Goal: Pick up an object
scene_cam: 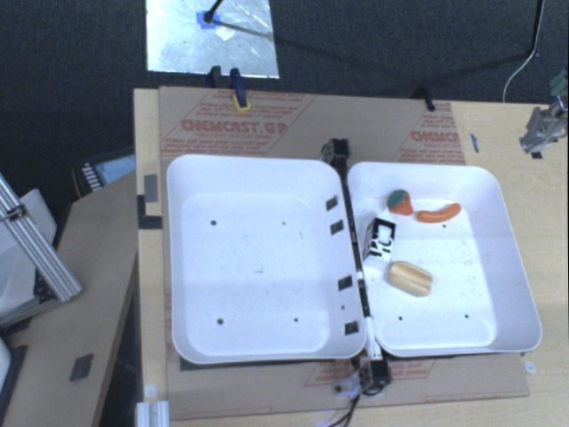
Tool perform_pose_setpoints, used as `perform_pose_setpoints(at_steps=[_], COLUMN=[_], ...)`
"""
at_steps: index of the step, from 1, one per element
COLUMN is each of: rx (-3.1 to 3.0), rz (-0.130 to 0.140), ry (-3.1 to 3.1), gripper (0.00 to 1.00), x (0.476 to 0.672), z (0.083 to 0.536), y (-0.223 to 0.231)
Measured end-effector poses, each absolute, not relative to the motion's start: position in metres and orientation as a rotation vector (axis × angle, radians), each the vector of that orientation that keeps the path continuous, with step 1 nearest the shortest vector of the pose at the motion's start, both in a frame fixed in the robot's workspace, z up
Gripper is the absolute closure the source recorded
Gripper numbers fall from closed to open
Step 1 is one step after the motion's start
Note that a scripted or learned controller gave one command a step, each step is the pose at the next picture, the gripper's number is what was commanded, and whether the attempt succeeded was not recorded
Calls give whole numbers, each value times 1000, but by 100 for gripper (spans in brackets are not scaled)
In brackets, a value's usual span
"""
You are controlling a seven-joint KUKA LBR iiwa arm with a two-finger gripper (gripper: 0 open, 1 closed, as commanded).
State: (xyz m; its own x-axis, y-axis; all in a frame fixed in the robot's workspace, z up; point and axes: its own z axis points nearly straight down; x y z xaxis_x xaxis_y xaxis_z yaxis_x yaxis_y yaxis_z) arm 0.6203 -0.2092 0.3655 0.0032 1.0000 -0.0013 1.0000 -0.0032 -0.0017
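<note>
Four small things in the right bin, the hand off at the bench's far right edge.

We see the hand (544, 130) well apart from the right bin (511, 265); we cannot tell how it is set. In that bin lie an orange sausage-shaped toy (439, 212), a round orange and green piece (400, 202) just beside it, a black and white card (380, 237) near the divider, and a tan bread-like block (411, 278) below it. The left bin (178, 265) adjoins it.
</note>
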Motion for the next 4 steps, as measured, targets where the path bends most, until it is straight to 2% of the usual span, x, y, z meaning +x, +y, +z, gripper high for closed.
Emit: perform_pose_setpoints(at_steps=[1, 2, 3, 4], rx=[-2215, -2228, -2225, -2221], rz=[-9, 0, -1, 3], ry=[-2238, -2221, -2219, -2218], gripper=[100, 100, 100, 100], x=[671, 636, 538, 484], z=[403, 411, 420, 370], y=[-152, -210, -207, -207])
